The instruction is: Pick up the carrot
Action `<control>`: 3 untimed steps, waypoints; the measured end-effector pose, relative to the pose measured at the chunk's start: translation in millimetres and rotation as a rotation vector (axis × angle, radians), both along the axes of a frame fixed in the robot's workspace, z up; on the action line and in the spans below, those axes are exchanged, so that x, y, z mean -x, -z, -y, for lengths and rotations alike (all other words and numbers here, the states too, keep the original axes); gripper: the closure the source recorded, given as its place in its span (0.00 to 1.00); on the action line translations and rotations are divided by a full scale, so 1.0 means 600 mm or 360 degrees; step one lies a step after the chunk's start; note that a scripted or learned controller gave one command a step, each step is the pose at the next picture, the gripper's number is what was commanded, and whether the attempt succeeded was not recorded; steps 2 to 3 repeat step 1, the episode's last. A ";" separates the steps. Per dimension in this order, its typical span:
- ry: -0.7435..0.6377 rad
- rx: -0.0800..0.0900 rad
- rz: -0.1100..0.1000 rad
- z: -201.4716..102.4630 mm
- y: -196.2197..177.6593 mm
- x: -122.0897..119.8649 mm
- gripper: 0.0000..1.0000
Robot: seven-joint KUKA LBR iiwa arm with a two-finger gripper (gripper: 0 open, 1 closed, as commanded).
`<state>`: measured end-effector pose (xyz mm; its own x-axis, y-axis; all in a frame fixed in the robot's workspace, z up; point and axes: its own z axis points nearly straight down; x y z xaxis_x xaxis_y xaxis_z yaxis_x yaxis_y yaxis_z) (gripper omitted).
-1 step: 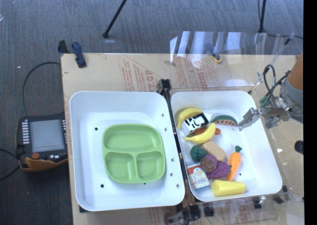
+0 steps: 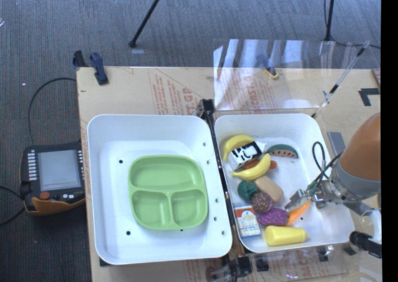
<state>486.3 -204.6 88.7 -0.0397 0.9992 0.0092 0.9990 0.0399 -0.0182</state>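
The carrot (image 2: 298, 212) is a small orange piece lying at a slant on the floor of the right bin (image 2: 267, 117), toward its front right. My gripper (image 2: 303, 199) is low inside that bin, directly over the carrot's upper end and touching or nearly touching it. The grey wrist and orange band (image 2: 367, 150) reach in from the right and hide the bin's right wall.
Crowded left of the carrot are purple grapes (image 2: 272, 217), a yellow piece (image 2: 285, 235), a small carton (image 2: 247, 222), a tan piece (image 2: 268, 188), bananas (image 2: 252, 169) and a watermelon slice (image 2: 281, 151). The left bin (image 2: 106, 150) holds a green divided plate (image 2: 168, 191).
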 end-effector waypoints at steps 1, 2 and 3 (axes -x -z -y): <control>0.0011 0.0002 0.0015 0.002 -0.022 -0.006 1.00; 0.0011 0.0002 0.0015 0.002 -0.022 -0.006 1.00; 0.0011 0.0002 0.0015 0.002 -0.022 -0.006 1.00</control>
